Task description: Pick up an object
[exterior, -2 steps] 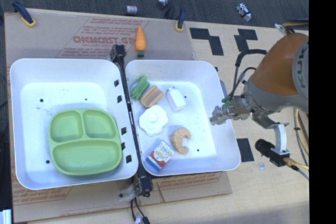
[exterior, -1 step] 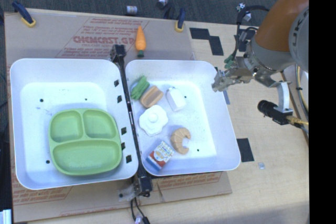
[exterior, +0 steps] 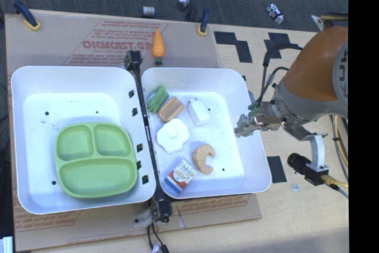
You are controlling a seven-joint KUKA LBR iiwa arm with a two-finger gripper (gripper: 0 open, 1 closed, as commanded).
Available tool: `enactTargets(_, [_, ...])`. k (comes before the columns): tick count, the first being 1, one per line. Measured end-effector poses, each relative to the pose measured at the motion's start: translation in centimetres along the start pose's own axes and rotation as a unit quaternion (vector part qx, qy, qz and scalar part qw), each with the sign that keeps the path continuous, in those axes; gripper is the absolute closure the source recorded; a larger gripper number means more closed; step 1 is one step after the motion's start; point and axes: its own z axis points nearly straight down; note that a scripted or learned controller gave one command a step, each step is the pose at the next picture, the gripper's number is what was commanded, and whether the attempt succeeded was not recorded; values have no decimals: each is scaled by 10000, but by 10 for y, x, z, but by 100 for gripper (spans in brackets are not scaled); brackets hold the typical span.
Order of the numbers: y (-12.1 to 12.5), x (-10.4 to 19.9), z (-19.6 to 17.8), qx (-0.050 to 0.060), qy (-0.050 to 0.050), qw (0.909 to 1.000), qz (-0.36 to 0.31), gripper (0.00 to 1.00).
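Note:
The right bin [exterior: 234, 83] holds several toy foods: a green vegetable [exterior: 157, 98], a bread slice [exterior: 171, 109], a white block [exterior: 198, 111], a fried egg [exterior: 173, 135], a croissant [exterior: 205, 158] and a small carton [exterior: 182, 175]. My gripper [exterior: 244, 126] hangs over the bin's right rim, to the right of the croissant and the white block, touching none of them. The arm's orange band [exterior: 320, 65] and grey wrist lie behind it.
The left bin [exterior: 29, 86] carries a green divided plate [exterior: 95, 158]. A toy carrot [exterior: 158, 44] lies on the cardboard behind the bins. Blue clamps [exterior: 204, 22] hold the cardboard. Small bits are scattered on the dark floor at the back.

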Motion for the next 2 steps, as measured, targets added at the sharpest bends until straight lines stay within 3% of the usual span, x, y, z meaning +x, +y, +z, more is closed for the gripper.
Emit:
enactTargets(1, [-10, 0, 3, -5, -2, 10000, -6, 100])
enactTargets(2, [36, -31, -5, -11, -1, 10000, -6, 100])
